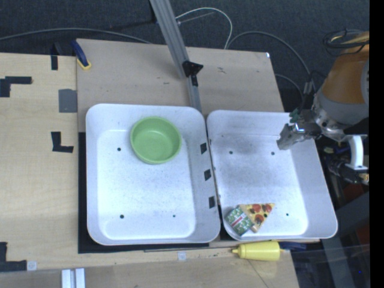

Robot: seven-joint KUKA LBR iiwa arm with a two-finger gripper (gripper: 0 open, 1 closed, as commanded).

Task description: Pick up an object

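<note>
Wooden bench [138,71] bears bins; gripper [290,135], grip state perhaps unreadable, overhangs right bin [264,173].

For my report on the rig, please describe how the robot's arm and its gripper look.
The arm is grey with a broad orange band above the wrist. Its lower section is rounded and pale grey. The gripper is small, of grey metal, with darker parts where it joins the wrist.

Wooden bench [138,71], dark carpet [72,8].
</note>
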